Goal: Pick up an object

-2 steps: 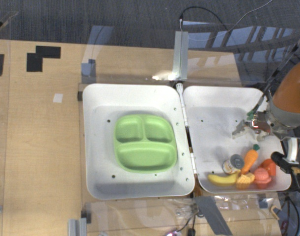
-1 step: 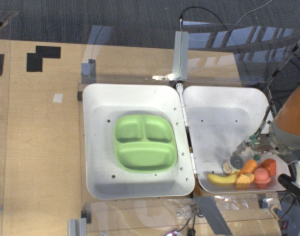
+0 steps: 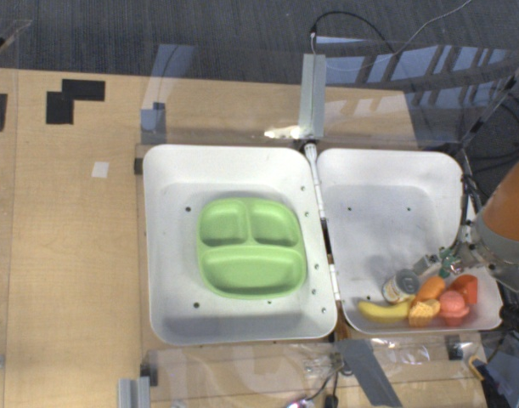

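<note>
**Arm at the right bin's far corner, over the toy food pile**

You are looking down on a wooden desk (image 3: 64, 253) that carries two shallow white bins side by side. Take the right bin (image 3: 386, 185) as your landmark. The left bin (image 3: 170, 313) touches it along the shared middle edge and holds a green divided tray (image 3: 251, 246) lying flat near its centre.

The arm (image 3: 510, 215) comes in over the right bin's right rim, its orange band showing at the frame edge. The tool (image 3: 446, 262) sits low inside the right bin, just above the pile of objects in the bin's near right corner. You cannot tell how far open the tool is or whether it has hold of anything; its tip is small and blurred against the clutter.

The pile is tight. A yellow banana (image 3: 383, 310) lies along the bin's near wall. Just right of it sit an orange piece (image 3: 430, 288), a yellow ridged piece (image 3: 422, 314), a pink fruit (image 3: 452, 305) and a red piece (image 3: 466, 288), all touching or nearly so. A small round grey can (image 3: 404, 282) rests just beyond the banana.
</note>
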`<state>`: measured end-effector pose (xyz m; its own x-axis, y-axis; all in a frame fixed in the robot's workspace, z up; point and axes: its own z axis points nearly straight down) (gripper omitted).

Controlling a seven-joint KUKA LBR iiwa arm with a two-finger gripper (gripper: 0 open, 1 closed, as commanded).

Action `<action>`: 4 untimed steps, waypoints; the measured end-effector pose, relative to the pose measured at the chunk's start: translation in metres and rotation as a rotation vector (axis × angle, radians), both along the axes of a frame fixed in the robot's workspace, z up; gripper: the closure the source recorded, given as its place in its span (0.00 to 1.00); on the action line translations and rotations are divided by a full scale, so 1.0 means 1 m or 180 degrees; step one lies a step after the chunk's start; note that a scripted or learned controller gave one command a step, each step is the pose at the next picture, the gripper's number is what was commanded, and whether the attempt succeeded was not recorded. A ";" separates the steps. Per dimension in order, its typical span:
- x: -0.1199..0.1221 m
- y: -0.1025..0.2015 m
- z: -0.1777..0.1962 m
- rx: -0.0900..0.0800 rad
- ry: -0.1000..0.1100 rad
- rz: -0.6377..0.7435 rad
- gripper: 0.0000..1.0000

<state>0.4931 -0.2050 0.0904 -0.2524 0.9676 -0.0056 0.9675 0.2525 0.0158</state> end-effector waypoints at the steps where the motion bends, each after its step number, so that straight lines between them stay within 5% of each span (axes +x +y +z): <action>1: -0.001 0.003 -0.001 0.0034 0.0017 -0.1261 0.00; 2: 0.003 0.003 0.010 0.0030 -0.0011 -0.1254 1.00; 3: 0.039 0.026 0.017 0.0006 0.0036 -0.0400 1.00; 4: 0.009 0.032 0.003 -0.0044 -0.0086 0.0598 1.00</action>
<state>0.5019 -0.1725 0.0934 -0.4281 0.9033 -0.0276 0.9026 0.4289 0.0363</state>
